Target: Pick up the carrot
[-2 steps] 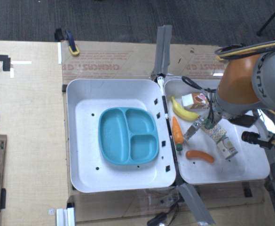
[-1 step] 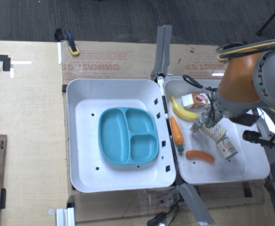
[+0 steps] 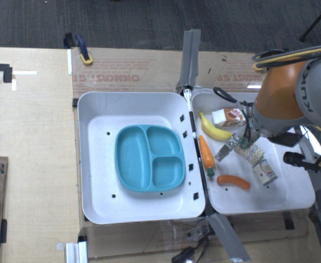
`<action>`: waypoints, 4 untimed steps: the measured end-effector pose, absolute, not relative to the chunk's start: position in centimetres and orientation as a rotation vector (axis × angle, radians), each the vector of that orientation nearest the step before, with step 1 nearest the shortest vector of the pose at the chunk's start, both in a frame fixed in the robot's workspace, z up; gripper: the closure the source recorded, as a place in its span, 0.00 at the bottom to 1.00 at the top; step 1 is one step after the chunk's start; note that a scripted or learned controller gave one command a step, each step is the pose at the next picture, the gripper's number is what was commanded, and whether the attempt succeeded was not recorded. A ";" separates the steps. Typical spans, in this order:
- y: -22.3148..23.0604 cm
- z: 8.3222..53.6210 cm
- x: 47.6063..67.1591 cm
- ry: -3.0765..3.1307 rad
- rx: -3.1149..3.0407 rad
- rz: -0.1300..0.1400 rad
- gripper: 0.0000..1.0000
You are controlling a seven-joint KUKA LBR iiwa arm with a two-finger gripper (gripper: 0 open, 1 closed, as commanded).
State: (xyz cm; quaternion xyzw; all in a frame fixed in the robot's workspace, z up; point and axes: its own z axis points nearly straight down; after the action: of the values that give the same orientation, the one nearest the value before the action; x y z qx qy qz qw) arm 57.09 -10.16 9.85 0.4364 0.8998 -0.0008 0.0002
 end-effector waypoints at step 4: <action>-11.0 8.9 63.5 3.015 1.018 -0.020 0.00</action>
State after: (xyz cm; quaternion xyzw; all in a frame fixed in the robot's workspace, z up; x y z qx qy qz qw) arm 63.54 -10.97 8.92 0.3197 0.9473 -0.0064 -0.0203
